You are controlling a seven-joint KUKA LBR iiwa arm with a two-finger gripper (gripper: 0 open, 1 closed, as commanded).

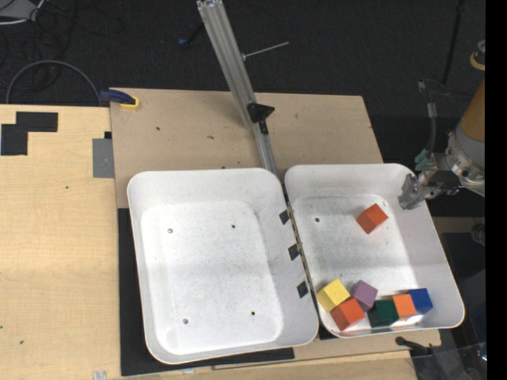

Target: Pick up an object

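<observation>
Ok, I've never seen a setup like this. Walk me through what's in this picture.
One camera, fixed above a wooden bench, looks down on it at a slant. Two shallow white bins sit side by side. The left bin and right bin are for sorting small things. In the right bin, an orange block lies alone, and a cluster of blocks in yellow, purple, red, green, orange and blue sits at the near edge. The robot arm reaches in from the right; its gripper hangs over the right bin's far right rim, with nothing visible between its fingers.
</observation>
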